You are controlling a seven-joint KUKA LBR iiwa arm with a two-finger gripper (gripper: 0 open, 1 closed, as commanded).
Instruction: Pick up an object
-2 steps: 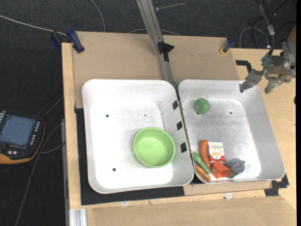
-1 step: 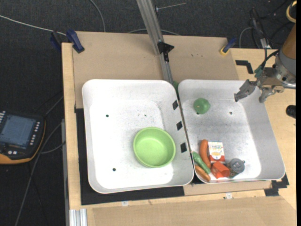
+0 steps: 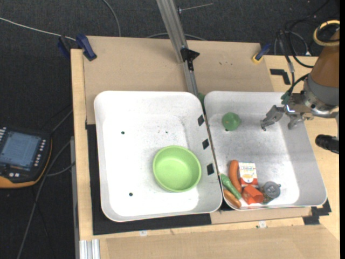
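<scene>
My gripper hangs over the far right part of the right bin, its two fingers spread apart with nothing between them. A small green ball lies to its left in the same bin. In the near left corner of that bin sits a cluster: an orange carrot, a small white and orange carton, a red piece and a grey round piece. A green bowl rests in the left bin.
A metal pole slants down from the top to the bins' shared edge. Blue clamps grip the bench's far corners. A teach pendant lies off the bench at the left. Cables run behind the arm.
</scene>
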